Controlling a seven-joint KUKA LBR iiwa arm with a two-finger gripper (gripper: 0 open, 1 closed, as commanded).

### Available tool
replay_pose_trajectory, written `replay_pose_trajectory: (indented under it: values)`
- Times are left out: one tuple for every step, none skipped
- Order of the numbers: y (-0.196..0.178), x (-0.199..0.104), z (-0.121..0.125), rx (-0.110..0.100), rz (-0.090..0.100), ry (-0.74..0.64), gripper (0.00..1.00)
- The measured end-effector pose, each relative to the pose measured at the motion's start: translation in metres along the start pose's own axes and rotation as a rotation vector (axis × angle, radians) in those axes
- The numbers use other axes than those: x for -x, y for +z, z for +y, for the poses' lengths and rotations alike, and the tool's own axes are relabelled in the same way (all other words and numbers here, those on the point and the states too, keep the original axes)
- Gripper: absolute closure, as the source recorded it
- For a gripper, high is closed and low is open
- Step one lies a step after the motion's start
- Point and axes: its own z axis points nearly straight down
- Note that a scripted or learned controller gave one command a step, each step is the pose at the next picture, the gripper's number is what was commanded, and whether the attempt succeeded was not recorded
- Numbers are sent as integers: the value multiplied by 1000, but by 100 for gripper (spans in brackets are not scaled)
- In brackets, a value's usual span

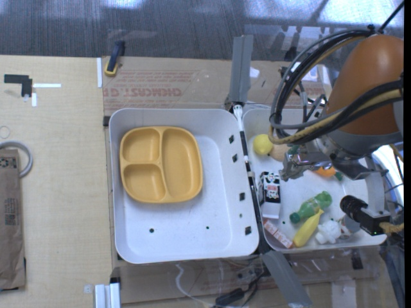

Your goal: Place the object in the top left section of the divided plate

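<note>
Whether the end effector (297, 162) is apart or together cannot be told — among crowded toys, the wrong one could be taken for the divided plate (161, 165).

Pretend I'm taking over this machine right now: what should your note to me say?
Gripper: over the right bin, among the items; whether its fingers are open or shut cannot be seen.
Things: yellow divided plate lies in the left bin, all three sections bare. A yellow ball, green bottle, yellow banana-like piece and small black-and-white box lie in the right bin.
Done: nothing on the plate yet.
Left: pick an object, carry it across, set it in the plate's top left section.
</note>
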Motion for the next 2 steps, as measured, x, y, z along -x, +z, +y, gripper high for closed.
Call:
replay_pose_trajectory:
  values:
    - [98, -40, 3, -2, 1, 139, 100]
    - [118, -113, 9, -3, 0, 63, 100]
